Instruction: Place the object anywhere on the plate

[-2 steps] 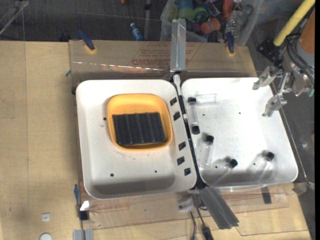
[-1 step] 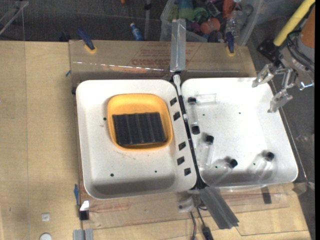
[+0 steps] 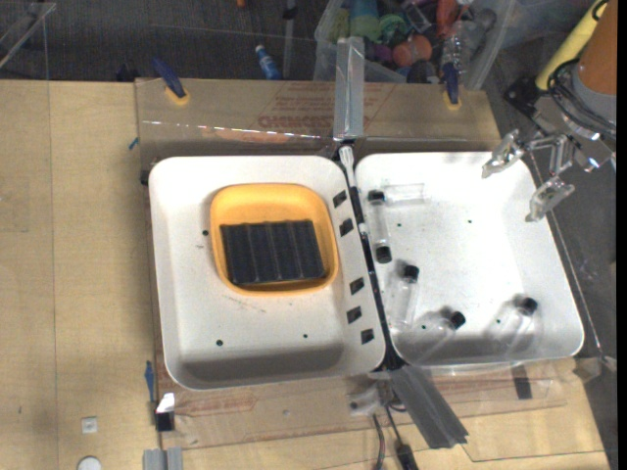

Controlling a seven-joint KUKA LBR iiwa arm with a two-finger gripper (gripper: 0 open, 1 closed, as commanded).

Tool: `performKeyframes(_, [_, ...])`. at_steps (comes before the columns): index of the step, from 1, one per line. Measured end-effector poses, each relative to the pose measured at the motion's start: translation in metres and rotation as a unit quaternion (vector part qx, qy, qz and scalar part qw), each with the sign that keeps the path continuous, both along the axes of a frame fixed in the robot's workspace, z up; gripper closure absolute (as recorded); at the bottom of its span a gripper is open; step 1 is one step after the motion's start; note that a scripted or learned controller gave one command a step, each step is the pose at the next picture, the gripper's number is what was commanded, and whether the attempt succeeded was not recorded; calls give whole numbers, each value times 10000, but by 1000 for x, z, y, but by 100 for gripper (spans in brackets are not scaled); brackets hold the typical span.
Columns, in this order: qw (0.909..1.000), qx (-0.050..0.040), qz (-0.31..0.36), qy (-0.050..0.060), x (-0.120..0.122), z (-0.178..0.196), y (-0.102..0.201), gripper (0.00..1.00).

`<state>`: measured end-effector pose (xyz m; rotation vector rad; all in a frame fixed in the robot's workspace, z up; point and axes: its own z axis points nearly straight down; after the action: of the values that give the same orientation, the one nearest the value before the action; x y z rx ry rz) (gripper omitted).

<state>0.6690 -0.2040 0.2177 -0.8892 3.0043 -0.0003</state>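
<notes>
An orange-yellow plate (image 3: 266, 197) lies in the left bin (image 3: 186, 331). A dark ribbed rectangular object (image 3: 272, 253) rests flat on the plate, covering most of its middle. My gripper (image 3: 525, 176) hovers over the far right corner of the right bin (image 3: 490, 253), well away from the plate. Its two metal fingers (image 3: 502, 157) stand spread apart, open, with nothing between them.
Several small clear items with black caps lie in the right bin, some along its left wall (image 3: 382, 254) and others near its front edge (image 3: 451, 318). A raised divider (image 3: 355, 253) separates the bins. A crate of colourful toys (image 3: 411, 13) stands behind the bench.
</notes>
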Motion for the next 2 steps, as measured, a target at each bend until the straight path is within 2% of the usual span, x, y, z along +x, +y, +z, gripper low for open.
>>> performKeyframes(1, [9927, -8, 1209, -9, 0, -8, -15, 0])
performKeyframes(2, [9601, -1, 2795, 19, -2, -15, 11, 0])
